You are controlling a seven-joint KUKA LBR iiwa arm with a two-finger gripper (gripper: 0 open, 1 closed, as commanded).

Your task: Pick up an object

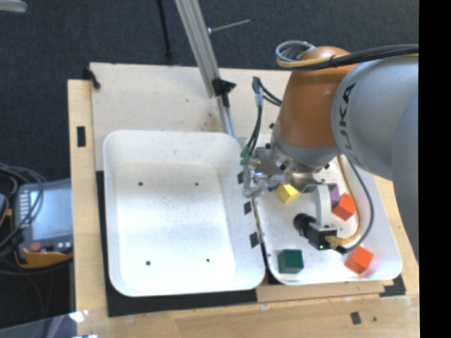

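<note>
Bench [81, 189]: pale wood top with two white bins side by side, their walls touching in the middle.
Left bin [120, 189]: white floor, lightly speckled, with a few small dark dots.
Right bin [384, 224]: holds all the loose things; the arm covers its far part.
Arm [366, 97]: grey with an orange band, reaching in from the right and bent down over the right bin.
Gripper [273, 179]: sits under the wrist, above the right bin's left side, close to the wall shared with the left bin. The wrist hides it – cannot tell how far open it is, or whether it has hold of anything.
Yellow block [287, 193]: on the right bin's floor, just beside the gripper, tilted.
Green block [289, 260]: at the right bin's near edge, well apart from the gripper.
Upper orange block [344, 208]: right of the yellow block.
Purple thing [334, 189]: just beside the upper orange block, small and partly hidden – shape unclear.
Lower orange block [359, 259]: in the near right corner, right of the green block.
Rail [197, 41]: a metal bar slanting down toward the bins' far edge.
</note>
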